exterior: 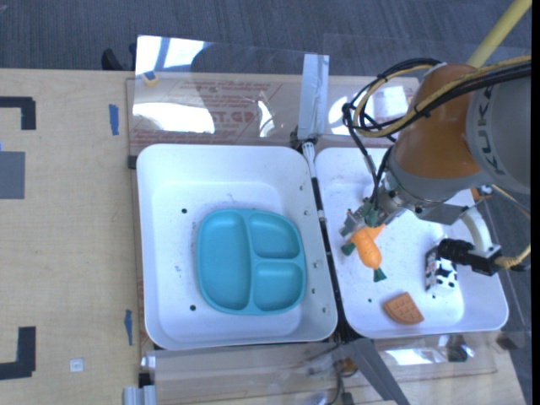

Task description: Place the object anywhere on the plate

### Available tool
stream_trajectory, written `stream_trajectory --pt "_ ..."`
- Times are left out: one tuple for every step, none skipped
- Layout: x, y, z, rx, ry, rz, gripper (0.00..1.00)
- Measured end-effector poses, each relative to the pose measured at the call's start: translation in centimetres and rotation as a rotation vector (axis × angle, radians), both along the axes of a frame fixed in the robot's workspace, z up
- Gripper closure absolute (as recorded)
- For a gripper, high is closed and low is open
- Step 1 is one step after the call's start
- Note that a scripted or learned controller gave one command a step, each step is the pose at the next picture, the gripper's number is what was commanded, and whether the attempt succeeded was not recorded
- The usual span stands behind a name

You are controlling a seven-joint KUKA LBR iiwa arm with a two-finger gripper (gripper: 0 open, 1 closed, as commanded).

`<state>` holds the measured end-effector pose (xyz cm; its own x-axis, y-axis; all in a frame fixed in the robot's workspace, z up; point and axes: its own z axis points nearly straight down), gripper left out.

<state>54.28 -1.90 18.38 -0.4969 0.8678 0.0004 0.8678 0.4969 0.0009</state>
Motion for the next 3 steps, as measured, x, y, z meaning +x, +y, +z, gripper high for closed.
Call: stream_trajectory --pt "-1.58 6.19 0.02 0.000 0.005 0.235 1.00" --pt "-1.58 6.15 0.00 0.000 0.005 0.234 0.00" --pt "-1.56 6.15 0.98 0.000 0.003 0.234 1.00"
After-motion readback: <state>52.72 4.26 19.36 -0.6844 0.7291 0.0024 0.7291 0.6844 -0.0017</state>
